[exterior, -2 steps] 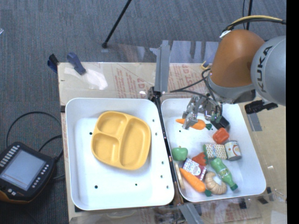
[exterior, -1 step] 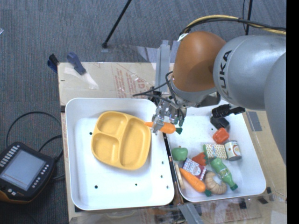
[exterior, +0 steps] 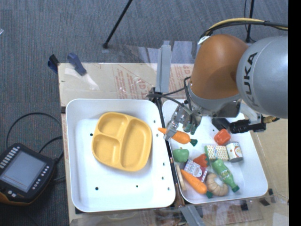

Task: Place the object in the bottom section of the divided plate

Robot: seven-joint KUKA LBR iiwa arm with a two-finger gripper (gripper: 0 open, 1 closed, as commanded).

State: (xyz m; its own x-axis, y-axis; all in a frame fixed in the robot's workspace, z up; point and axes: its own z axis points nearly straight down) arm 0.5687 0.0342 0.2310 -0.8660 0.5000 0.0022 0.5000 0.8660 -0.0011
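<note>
The yellow divided plate (exterior: 123, 141) lies in the left white bin (exterior: 80, 121), with two small sections on its left and one long section on its right. My gripper (exterior: 178, 132) hangs over the seam between the two bins, just right of the plate. It is shut on a small orange carrot (exterior: 179, 137) with a green top. The carrot lies crosswise, its tip reaching over the left bin's rim, and sits at the fingertips.
The right bin (exterior: 254, 173) holds a green pepper (exterior: 180, 154), a second carrot (exterior: 194, 181), a red piece (exterior: 222, 136), a small can (exterior: 233, 151), a green bottle (exterior: 224, 174) and a ring-shaped pastry (exterior: 217, 183). A teach pendant (exterior: 21, 173) lies on the floor at left.
</note>
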